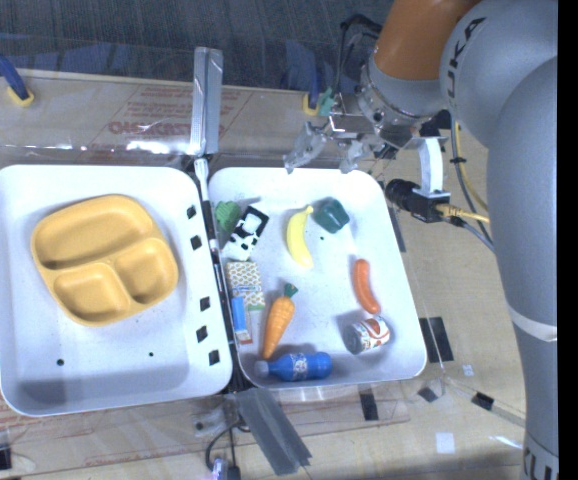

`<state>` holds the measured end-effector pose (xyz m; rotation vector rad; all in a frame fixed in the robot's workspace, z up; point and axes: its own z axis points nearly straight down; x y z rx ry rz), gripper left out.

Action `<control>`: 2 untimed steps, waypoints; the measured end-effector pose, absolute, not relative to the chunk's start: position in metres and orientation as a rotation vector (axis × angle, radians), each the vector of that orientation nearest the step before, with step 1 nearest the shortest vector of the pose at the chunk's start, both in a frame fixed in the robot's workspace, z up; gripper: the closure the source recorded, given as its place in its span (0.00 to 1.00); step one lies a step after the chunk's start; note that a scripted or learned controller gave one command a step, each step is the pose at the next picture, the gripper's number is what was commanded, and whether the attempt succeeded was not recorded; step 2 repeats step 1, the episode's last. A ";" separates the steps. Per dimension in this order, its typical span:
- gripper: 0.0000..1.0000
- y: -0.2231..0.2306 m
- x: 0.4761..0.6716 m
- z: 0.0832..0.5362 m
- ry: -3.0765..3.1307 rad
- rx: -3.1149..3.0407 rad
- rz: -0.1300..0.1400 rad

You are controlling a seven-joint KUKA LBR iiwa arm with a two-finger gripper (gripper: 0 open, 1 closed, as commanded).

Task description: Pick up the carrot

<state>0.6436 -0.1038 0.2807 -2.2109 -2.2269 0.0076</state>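
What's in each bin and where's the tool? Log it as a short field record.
left bin: yellow divided tray
right bin: carrot, banana, sausage, can, blue bottle, dark green block, small items along its left wall
carrot: lying flat, green top pointing to the far side, apart from its neighbours
tool: above the right bin's far rim, fingers apart, holding nothing
task state: carrot not yet grasped
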 end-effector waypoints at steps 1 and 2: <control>0.00 -0.076 0.574 0.187 -2.189 -2.247 0.009; 0.00 -0.076 0.574 0.187 -2.189 -2.247 0.009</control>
